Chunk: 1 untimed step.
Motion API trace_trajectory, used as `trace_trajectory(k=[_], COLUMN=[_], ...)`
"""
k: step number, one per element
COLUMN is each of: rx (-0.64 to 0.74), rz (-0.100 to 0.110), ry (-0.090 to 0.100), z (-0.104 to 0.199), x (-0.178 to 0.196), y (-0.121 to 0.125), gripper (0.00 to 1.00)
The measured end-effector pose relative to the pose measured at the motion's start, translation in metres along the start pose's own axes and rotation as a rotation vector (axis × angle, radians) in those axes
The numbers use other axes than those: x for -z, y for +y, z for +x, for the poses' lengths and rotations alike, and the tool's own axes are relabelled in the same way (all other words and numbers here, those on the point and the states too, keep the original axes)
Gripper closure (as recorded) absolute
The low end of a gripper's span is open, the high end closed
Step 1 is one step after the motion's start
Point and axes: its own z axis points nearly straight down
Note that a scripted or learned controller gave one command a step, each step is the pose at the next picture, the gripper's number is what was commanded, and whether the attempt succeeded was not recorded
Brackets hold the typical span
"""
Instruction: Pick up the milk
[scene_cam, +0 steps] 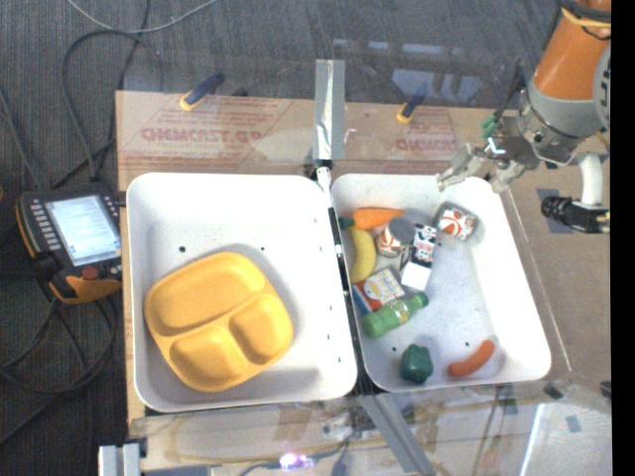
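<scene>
Camera view: gripper w/ fingers spread, above right bin's far rim; milk lies apart in bin.

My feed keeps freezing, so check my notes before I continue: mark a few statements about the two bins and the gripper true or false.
1. The yellow divided plastic tray lies in the left white bin. True.
2. The gripper holds the small black-and-white milk carton. False: it hangs above the right white bin's far rim, nothing between its fingers.
3. The toy carrot lies in the right bin's far part. True.
4. The green toy pepper sits in the yellow tray. False: it lies in the right bin, beside the red toy sausage.
</scene>
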Motion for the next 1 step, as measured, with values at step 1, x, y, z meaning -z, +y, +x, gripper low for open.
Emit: trace_trajectory(k=[1], rx=[0.002], rz=[0.000], ry=[-0.001], z=[0.0008], x=[0.0089], y=[0.0004], gripper=[1.00])
